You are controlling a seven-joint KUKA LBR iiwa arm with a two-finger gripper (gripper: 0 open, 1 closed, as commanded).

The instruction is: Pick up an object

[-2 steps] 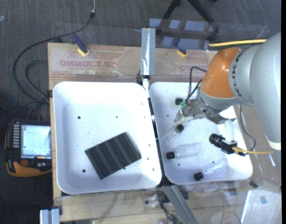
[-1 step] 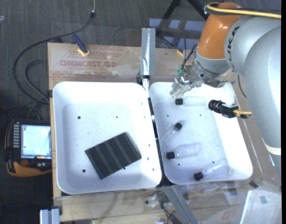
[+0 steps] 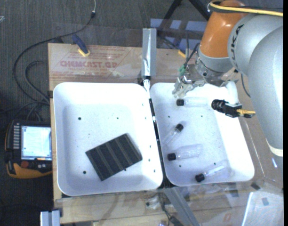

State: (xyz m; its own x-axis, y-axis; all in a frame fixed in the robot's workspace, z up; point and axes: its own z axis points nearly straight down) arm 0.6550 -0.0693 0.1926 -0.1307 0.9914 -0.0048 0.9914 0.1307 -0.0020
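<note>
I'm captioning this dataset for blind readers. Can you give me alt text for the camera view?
The gripper of a grey and orange arm hangs over the far end of the right bin, above several clear vials with black caps. The left bin holds a dark ribbed block.

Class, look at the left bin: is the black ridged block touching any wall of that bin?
Apart. In the camera view the block lies on the floor of the left bin, with white floor showing all round it.
</note>
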